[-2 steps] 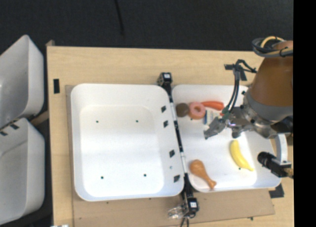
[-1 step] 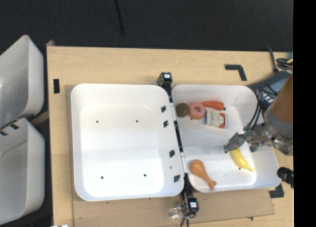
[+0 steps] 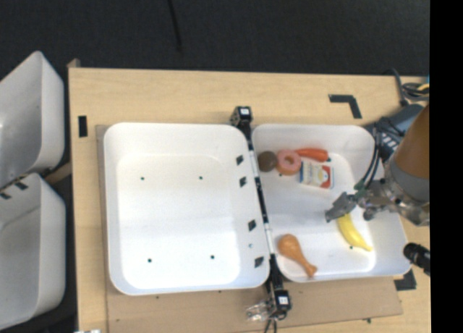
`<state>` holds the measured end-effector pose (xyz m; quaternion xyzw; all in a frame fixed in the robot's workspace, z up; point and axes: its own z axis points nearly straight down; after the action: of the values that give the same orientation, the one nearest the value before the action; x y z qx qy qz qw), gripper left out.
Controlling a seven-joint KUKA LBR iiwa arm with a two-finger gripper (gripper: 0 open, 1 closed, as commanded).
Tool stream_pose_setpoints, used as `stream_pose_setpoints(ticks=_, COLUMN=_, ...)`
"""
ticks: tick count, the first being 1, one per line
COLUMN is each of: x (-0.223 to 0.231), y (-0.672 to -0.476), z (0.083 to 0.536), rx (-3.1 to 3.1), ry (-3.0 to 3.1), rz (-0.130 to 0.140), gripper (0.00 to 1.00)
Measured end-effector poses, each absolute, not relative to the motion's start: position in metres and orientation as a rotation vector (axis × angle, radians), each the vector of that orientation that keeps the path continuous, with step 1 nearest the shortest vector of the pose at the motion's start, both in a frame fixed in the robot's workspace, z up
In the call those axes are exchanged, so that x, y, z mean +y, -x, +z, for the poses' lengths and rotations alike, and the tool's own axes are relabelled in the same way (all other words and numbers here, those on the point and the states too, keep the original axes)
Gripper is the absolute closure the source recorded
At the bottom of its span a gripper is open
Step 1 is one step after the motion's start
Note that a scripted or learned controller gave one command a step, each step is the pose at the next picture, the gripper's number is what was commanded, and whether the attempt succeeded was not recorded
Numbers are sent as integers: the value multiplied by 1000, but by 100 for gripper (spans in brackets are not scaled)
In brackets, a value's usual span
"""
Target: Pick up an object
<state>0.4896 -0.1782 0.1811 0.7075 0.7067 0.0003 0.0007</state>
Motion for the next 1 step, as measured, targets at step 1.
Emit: stream_pose_setpoints(ticks=1, x=-178, y=-490, z=181, rx=2220, ry=-2222, rz=1, gripper=0)
